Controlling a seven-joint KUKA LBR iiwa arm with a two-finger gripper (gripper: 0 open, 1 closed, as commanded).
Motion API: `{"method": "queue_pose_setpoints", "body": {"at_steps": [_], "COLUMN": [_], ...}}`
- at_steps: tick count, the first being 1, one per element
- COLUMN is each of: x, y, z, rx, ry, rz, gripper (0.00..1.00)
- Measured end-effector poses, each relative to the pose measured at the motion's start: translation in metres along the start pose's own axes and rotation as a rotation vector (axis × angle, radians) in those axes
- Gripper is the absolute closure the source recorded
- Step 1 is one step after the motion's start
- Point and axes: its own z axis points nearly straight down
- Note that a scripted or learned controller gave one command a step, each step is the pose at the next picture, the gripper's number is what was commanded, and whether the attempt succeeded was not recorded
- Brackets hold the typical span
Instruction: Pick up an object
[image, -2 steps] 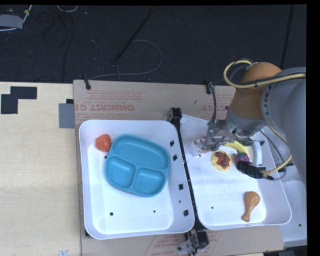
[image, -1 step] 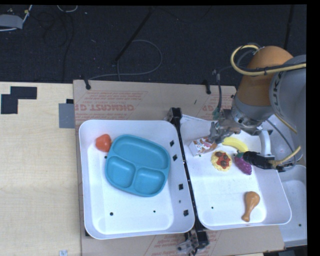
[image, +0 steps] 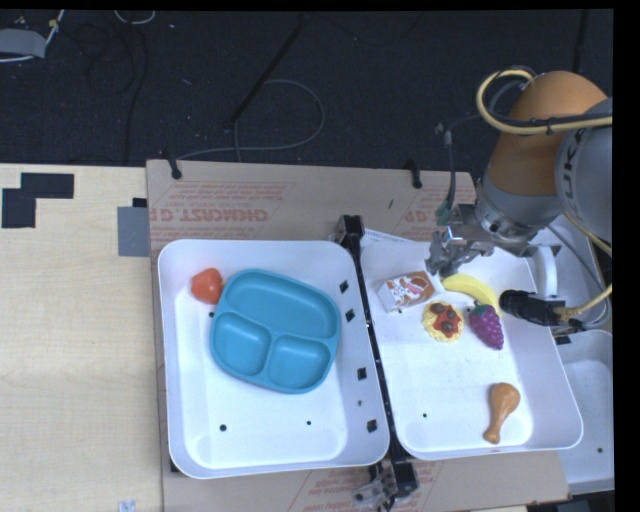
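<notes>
My gripper (image: 447, 256) hangs over the far part of the right bin (image: 450, 420), just above and between a small snack packet (image: 407, 291) and a yellow banana (image: 472, 289). Nothing shows between its fingers. Close by lie a round pizza-like toy (image: 442, 322) and a bunch of purple grapes (image: 487, 326). A brown chicken drumstick (image: 500, 410) lies near the bin's front right corner. The arm comes in from the upper right.
The left bin (image: 200, 430) holds a blue divided plate (image: 274, 330) and a red tomato (image: 207, 286) at its far left corner. A black divider (image: 367, 340) runs between the bins. Pale bench top lies to the left.
</notes>
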Motion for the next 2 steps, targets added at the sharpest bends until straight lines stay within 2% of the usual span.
{"method": "queue_pose_setpoints", "body": {"at_steps": [2], "x": [0.093], "y": [-0.029], "z": [-0.011], "rx": [0.005], "ry": [0.001], "rz": [-0.003], "gripper": [1.0]}}
